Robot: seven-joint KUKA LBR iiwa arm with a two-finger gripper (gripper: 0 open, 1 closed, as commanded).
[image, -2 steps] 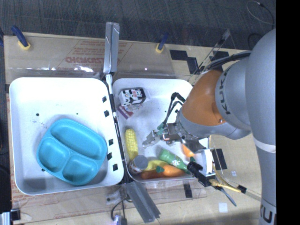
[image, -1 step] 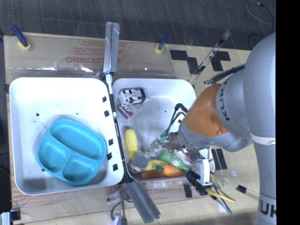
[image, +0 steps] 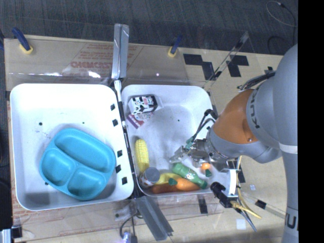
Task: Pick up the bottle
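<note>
green plastic marks the bottle [image: 188, 173], which lies on its side near the front wall of the right bin [image: 174, 92], its cap end seemingly toward the bin's right wall. an orange carrot [image: 178, 186] lies just in front of it, touching or nearly so, and a small orange piece [image: 205, 167] sits just beside its right end. to the left, a grey round can [image: 150, 175] stands in the front corner with a yellow corn cob [image: 142, 153] lying just behind it along the left wall. a black-and-white carton [image: 143, 104] rests at the back of the same bin, well apart from the bottle.

the end effector [image: 188, 151] is down inside the right bin, just above and behind the bottle, close to it; the arm [image: 253, 123] covers much of it, so i cannot tell how it is set, nor whether it touches the bottle.

the left bin [image: 30, 100] holds a blue divided tray [image: 77, 162], lying flat toward the front. both bins sit side by side on the bench [image: 61, 54].
</note>
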